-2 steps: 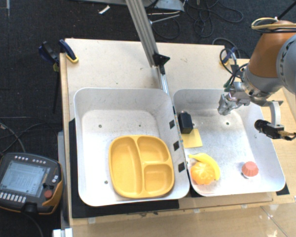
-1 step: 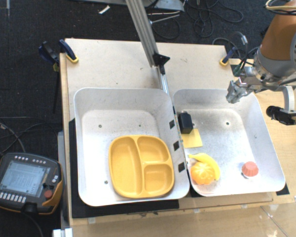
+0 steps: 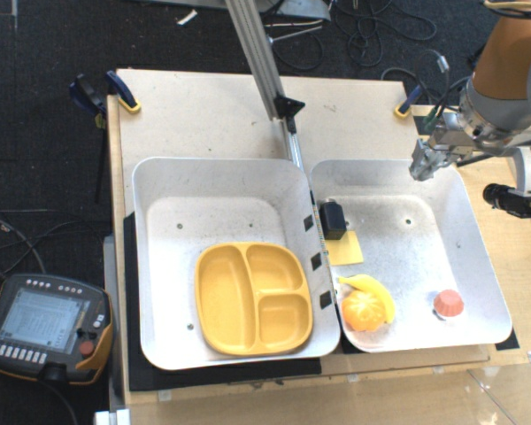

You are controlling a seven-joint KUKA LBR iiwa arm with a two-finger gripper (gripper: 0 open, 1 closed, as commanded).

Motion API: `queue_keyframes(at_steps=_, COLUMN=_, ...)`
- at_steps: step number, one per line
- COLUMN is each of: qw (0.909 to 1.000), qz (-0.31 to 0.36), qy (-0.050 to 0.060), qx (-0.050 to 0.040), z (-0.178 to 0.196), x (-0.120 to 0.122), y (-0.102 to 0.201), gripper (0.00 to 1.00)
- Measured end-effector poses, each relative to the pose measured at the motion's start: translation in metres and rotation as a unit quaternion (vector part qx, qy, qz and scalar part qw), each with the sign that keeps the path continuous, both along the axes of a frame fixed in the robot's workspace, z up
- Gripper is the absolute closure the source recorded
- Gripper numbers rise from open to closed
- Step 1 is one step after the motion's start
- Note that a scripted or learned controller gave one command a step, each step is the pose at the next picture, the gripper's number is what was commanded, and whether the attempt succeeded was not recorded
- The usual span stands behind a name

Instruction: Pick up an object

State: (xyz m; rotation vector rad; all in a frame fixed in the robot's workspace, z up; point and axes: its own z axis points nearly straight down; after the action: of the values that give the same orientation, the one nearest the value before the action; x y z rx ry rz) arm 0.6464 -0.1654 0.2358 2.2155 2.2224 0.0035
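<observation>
1. Gripper (image 3: 422,168) hangs over the right bin's (image 3: 478,264) upper rim, right of frame.
2. Nothing is held.
3. Orange (image 3: 365,312), banana (image 3: 375,289) and a red piece (image 3: 448,305) sit lower down.
4. Yellow tray (image 3: 252,297) lies in the left bin (image 3: 159,237).

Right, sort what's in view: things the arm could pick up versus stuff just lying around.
Pickable, in the bins:
yellow divided plate
orange
banana
small red piece
yellow card
black block

Lying about:
teach pendant
bench clamps
floor cables
</observation>
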Motion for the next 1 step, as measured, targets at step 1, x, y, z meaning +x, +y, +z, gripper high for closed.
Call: queue_keyframes(at_steps=1, qw=1.0, qz=0.002, qy=0.002, qx=0.0012, z=0.0009, x=0.0004, y=0.0609, gripper=1.0)
